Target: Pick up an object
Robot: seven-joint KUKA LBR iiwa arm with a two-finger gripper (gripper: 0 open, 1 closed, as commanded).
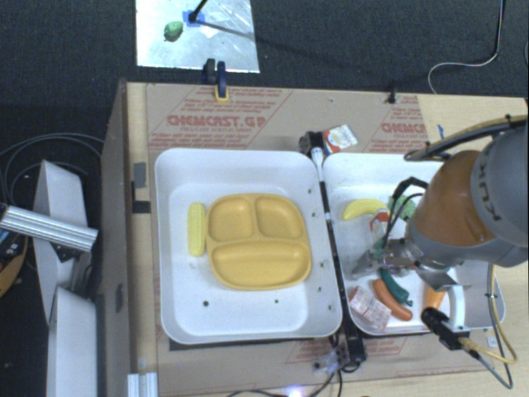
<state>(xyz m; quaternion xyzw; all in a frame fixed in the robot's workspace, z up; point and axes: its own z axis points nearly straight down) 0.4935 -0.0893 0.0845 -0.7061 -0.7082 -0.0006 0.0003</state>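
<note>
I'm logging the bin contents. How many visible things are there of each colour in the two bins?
Yellow: 3, the tray, corn and banana.
Orange: 1, the carrot.
Green: 1, a thing near the gripper.
Clear: 1, a packet.
Total: 6; the arm may hide more.

A dark carpeted floor (347, 23) surrounds the surface (273, 114), which is covered in tan cardboard printed with red lettering. A shiny square sheet (223, 44) lies on the floor beyond it, and black cables (33, 151) coil at left beside a metal bar (45, 226).
</note>
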